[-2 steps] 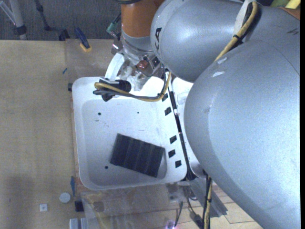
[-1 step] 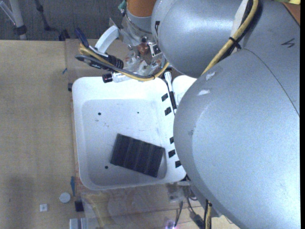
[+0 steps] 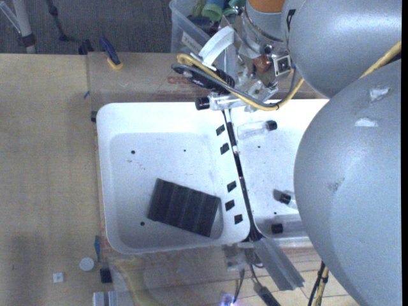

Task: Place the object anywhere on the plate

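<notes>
A flat, dark grey ribbed rectangular plate (image 3: 183, 206) lies tilted on the floor of the left bin (image 3: 127, 139), near its front right corner. My gripper (image 3: 250, 121) hangs below the orange-banded wrist at the back of the bench, over the divider between the two bins and the back left corner of the right bin (image 3: 280, 152). It is far from the plate. A small clear piece with a black end (image 3: 256, 128) shows just under the gripper; whether it is held is unclear. The arm's large grey links cover most of the right bin.
A small black and white item (image 3: 284, 197) and a black knob with a clear bar (image 3: 280, 227) lie in the right bin beside the arm. A grey tub of coloured objects (image 3: 201, 11) stands behind the bins. Yellow and black cables (image 3: 210, 75) loop off the wrist.
</notes>
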